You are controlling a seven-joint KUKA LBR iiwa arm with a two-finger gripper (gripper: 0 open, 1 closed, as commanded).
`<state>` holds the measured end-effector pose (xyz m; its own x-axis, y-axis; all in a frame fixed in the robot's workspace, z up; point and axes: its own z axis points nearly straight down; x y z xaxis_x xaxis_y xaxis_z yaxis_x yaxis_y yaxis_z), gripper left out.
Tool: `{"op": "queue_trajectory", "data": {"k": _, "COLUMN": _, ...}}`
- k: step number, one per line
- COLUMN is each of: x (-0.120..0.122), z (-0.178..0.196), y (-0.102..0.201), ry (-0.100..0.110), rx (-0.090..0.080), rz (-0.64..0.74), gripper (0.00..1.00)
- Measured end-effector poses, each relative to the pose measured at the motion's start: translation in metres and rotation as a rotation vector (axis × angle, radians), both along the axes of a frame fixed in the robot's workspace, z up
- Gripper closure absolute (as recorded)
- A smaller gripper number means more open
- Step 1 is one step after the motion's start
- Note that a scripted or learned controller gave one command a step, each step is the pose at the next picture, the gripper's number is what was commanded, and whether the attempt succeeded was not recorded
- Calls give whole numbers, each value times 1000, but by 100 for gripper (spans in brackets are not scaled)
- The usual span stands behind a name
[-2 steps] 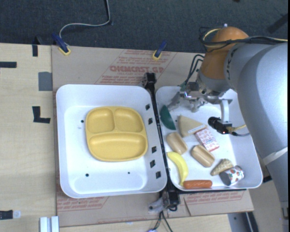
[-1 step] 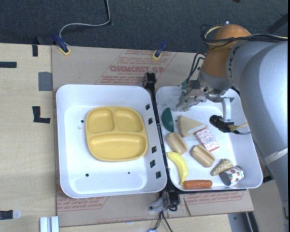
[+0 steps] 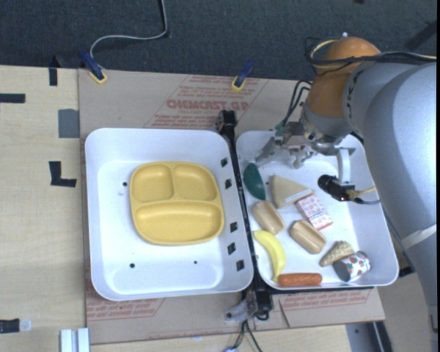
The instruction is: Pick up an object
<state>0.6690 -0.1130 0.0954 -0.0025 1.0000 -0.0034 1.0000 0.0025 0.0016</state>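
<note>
— Hovering over the right bin (image 3: 374,229), upper part of it, that's the gripper (image 3: 287,151), reaching in from the right of the frame.

— Jaws?

— Can't tell, too small and cluttered up there. Nothing visibly between them.

— And the pickings?

— All in the right bin, below the gripper: green piece (image 3: 254,182) at the left wall, cheese wedge (image 3: 287,190) beside it, red-and-white packet (image 3: 314,212), two bread rolls (image 3: 267,216), a banana (image 3: 270,251) and a sausage (image 3: 300,278) along the bottom, a cone (image 3: 336,253) lower right.

— Left bin (image 3: 106,218)?

— Yellow tray (image 3: 177,202), three compartments, sitting at centre.
</note>
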Motion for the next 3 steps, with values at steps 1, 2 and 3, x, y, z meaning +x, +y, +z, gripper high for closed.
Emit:
{"op": "queue_trajectory", "data": {"k": 1, "x": 0, "z": -10, "y": -13, "ry": 1, "rx": 2, "rz": -1, "gripper": 0}}
{"op": "queue_trajectory", "data": {"k": 2, "x": 0, "z": -10, "y": -12, "ry": 0, "rx": 1, "rz": -1, "gripper": 0}}
{"op": "queue_trajectory", "data": {"k": 3, "x": 0, "z": -10, "y": -9, "ry": -1, "rx": 0, "rz": -2, "gripper": 0}}
